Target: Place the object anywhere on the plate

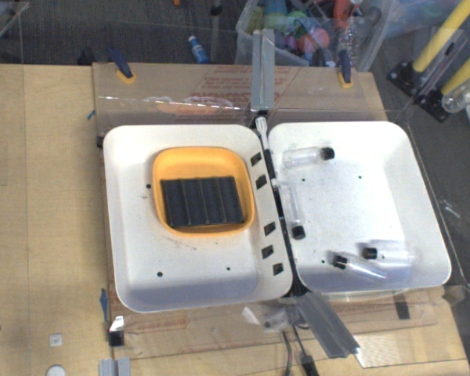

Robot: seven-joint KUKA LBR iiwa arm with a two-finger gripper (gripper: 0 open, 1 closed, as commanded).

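An orange plate (197, 157) with rounded corners sits in the left bin (133, 249), toward its back middle. A black, ribbed rectangular object (202, 202) lies flat on the plate and covers most of its floor. In the right bin (376, 178) lie several clear plastic tubes with black caps: one (307, 157) at the back left, one (288, 207) along the divider, and two (374, 257) crossing each other at the front right.
A dark divider strip (268, 210) with black tabs runs between the two bins. Cardboard and tape lie behind the bins, and a crate of coloured toys (313, 14) stands further back. Wooden bench surface (39, 210) extends to the left.
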